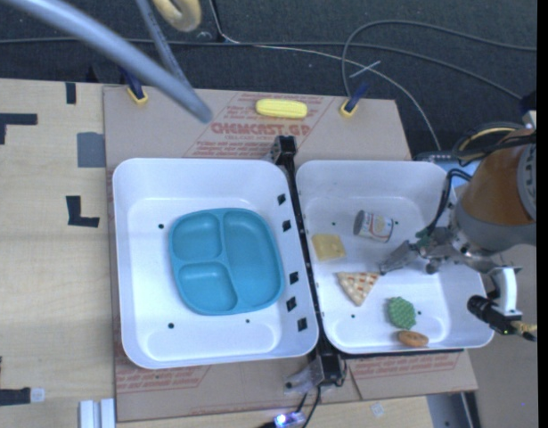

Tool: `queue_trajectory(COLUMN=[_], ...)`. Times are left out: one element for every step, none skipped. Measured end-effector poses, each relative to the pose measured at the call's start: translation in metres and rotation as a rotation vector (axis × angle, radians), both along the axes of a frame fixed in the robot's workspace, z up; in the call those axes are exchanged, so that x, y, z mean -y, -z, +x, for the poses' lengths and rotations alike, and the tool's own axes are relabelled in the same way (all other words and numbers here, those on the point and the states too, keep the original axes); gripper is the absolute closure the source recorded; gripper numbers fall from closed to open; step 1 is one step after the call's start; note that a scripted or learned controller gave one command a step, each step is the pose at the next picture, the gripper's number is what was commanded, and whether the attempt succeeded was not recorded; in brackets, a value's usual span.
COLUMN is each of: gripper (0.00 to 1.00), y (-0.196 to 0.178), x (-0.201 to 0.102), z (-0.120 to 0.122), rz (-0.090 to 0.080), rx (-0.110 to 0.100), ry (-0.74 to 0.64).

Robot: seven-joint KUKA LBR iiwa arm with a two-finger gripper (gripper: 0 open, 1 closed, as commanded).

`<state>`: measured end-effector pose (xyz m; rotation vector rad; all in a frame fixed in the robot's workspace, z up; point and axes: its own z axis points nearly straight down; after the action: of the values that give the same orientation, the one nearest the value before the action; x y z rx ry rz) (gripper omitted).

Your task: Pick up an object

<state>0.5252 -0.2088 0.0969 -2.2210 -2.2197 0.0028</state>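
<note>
The right bin (pixel 434 181) holds several small objects. A little can (pixel 375 226) lies near its middle, a yellow square piece (pixel 328 246) sits to the left, and a triangular pizza slice (pixel 357 285) lies below that. A green ridged piece (pixel 400 312) and a small orange piece (pixel 413 338) rest near the front wall. My gripper (pixel 391 262) reaches in from the right and hangs just right of the pizza slice and below the can. I see nothing in its grasp.
The left bin (pixel 131 194) carries a blue divided plate (pixel 226 261). A yellow object (pixel 281 108) lies on the cardboard behind the bins. Cables run across the dark floor at the back, and a grey pole (pixel 104 29) crosses the top left.
</note>
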Motion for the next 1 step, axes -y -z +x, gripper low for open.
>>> queue_trajectory(gripper=[0.00], y=[0.0099], x=[0.0007], z=[0.0021], rz=[-0.004], rx=[0.008], ry=[-0.002])
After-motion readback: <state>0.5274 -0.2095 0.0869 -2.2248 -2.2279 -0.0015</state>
